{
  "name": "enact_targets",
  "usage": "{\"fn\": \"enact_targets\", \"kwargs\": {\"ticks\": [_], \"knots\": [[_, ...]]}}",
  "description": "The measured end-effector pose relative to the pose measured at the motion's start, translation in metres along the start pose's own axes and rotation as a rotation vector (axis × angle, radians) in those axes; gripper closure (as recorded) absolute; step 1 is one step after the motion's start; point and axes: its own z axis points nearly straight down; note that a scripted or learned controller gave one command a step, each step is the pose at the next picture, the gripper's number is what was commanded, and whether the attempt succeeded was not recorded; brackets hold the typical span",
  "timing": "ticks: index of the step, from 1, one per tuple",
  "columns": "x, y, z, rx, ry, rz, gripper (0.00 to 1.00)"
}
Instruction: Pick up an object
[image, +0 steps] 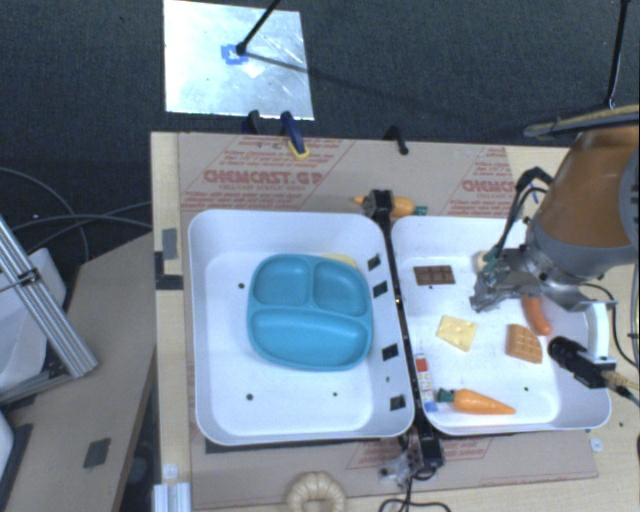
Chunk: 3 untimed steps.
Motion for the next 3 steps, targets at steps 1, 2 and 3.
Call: {"fn": "enact_targets", "kwargs": {"ticks": [1,2,3], "knots": [[-0.007,0.0,-0.009,-0.006,-0.002,0.005,1.0],[0.01,0.004,-0.018,-0.005,-0.001,-0.001,1.0],[0.008,0.008,-0.009,-0.004,-0.002,0.004,1.0]]}}
